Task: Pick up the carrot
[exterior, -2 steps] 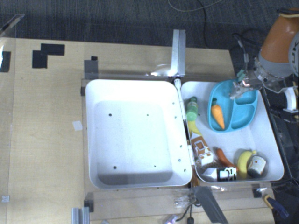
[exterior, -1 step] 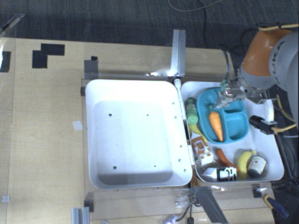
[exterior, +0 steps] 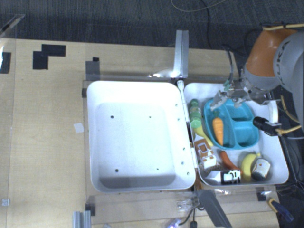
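Carrot [exterior: 217, 129] lying in blue tray [exterior: 244, 132], right bin [exterior: 280, 167]. Gripper [exterior: 231, 95] above tray's far rim, apart from carrot; grip state unclear.

The grey arm with its orange band [exterior: 275, 56] is cut off by the frame's right edge, and its end effector [exterior: 231, 95], over the blue plastic divided tray [exterior: 237, 127], is too blurred to read. The green bottle [exterior: 195, 115] lies partly hidden under that tray's left rim. At lower right, the red-orange item [exterior: 228, 160] beside the round yellow fruit [exterior: 248, 164] is too small to identify.
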`<action>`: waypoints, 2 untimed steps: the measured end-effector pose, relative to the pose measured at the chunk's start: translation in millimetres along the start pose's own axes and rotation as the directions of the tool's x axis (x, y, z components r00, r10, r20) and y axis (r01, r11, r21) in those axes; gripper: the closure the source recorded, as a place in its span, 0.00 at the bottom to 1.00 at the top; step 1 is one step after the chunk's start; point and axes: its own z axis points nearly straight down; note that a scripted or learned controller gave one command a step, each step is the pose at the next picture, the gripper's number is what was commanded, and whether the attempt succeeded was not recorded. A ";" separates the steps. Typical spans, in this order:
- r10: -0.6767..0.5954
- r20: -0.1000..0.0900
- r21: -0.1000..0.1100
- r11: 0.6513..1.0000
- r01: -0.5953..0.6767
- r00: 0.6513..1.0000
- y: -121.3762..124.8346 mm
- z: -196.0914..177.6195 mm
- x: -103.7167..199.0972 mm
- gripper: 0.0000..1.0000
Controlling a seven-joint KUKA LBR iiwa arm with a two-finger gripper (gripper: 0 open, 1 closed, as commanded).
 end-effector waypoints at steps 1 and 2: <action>-0.181 0.000 -0.005 0.984 0.181 0.984 -33.8 29.7 -64.7 0.00; -0.095 0.006 -0.019 0.995 0.095 0.995 -82.0 43.3 2.5 0.00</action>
